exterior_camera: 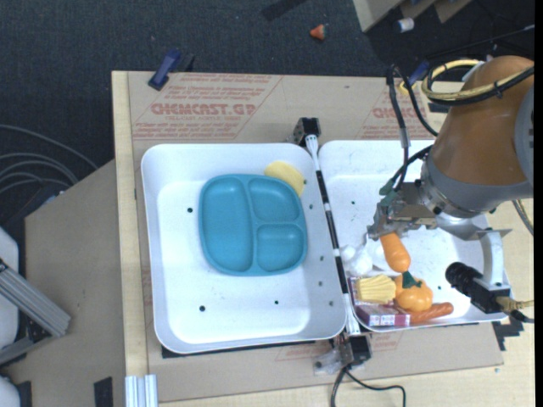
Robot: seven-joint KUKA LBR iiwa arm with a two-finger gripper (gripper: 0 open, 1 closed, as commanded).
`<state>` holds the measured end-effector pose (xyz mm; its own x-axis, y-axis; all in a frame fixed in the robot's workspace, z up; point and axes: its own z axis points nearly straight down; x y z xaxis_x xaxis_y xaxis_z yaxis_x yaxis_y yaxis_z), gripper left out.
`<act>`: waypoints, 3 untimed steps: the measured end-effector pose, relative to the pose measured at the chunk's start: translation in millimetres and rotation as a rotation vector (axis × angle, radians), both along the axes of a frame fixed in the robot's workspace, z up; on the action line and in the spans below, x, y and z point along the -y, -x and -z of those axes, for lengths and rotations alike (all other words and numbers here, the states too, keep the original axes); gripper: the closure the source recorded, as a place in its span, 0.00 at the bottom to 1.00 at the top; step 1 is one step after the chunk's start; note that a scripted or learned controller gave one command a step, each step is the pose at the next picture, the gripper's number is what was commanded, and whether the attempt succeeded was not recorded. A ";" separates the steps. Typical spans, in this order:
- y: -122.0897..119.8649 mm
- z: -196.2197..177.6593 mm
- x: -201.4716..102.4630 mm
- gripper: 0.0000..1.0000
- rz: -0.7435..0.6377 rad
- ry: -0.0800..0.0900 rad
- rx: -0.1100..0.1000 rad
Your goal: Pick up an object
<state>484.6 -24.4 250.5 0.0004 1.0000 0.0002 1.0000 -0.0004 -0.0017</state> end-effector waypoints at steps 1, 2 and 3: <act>5.4 -7.5 -9.8 1.00 -0.001 0.000 0.001; 5.5 -7.3 -37.0 1.00 -0.001 0.000 0.001; 5.3 -18.7 23.5 1.00 0.000 0.001 0.003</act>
<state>479.3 -47.9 269.2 0.0005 1.0000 -0.0009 1.0000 -0.0005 0.0015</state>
